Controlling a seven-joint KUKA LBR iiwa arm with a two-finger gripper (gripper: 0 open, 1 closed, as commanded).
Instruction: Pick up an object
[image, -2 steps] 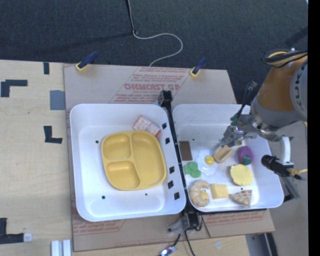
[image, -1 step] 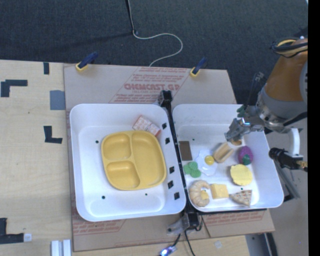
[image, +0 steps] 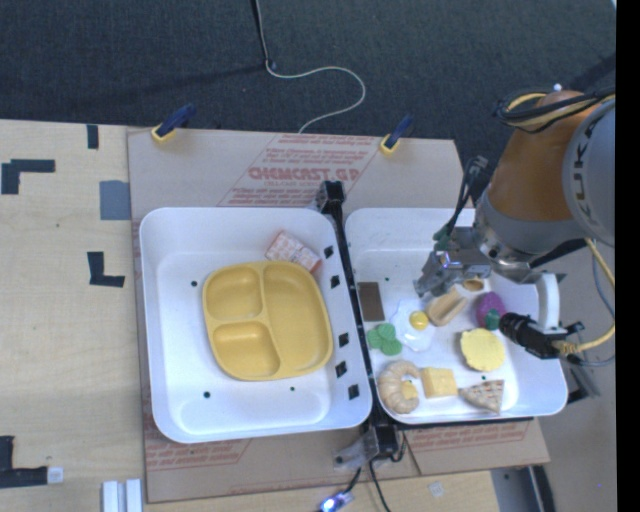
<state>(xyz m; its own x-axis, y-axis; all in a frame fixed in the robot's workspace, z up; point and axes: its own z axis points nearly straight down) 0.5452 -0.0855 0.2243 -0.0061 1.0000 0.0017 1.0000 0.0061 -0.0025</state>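
Reaching in from the right, grey arm with an orange band, end effector (image: 445, 275) low over the upper part of the right bin (image: 400, 232), just above a tan bread-roll-shaped toy (image: 447, 306). Cannot tell how far open, nor whether anything is gripped. Lying in that same bin: purple toy (image: 489, 307) beside the roll, small yellow piece (image: 419, 321), green leafy toy (image: 384, 339), round yellow toy (image: 482, 349), brown rectangular block (image: 369, 300) near the divider, bagel-like ring (image: 399, 385), yellow cheese cube (image: 438, 382) and a wedge-shaped slice (image: 483, 395) along the front edge. Sitting in the left bin (image: 170, 300): yellow three-compartment plate (image: 267, 320), with a pink patterned block (image: 292, 250) touching its far rim. Both bins side by side on a cardboard-covered table (image: 200, 165).
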